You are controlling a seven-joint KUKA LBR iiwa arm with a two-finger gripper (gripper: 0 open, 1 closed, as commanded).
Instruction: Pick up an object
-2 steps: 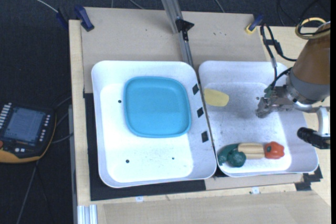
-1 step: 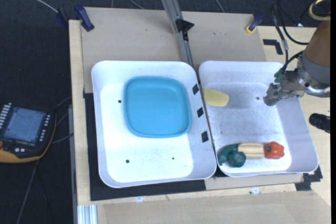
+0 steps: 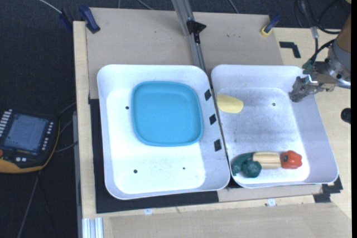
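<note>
Gripper (image 3: 299, 92) over right bin (image 3: 321, 136) near its far right rim; jaws state unclear; yellow piece (image 3: 230, 103) at left wall.

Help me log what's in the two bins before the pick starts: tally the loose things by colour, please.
Blue: 1, the blue plate in the left bin
Yellow: 1, the yellow piece in the right bin
Green: 1, the green item
Tan: 1, the tan stick
Red: 1, the red item
Total: 5

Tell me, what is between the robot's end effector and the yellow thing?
Nothing. Between the end effector and the yellow thing, the camera view shows bare, scuffed floor of the right bin.
</note>
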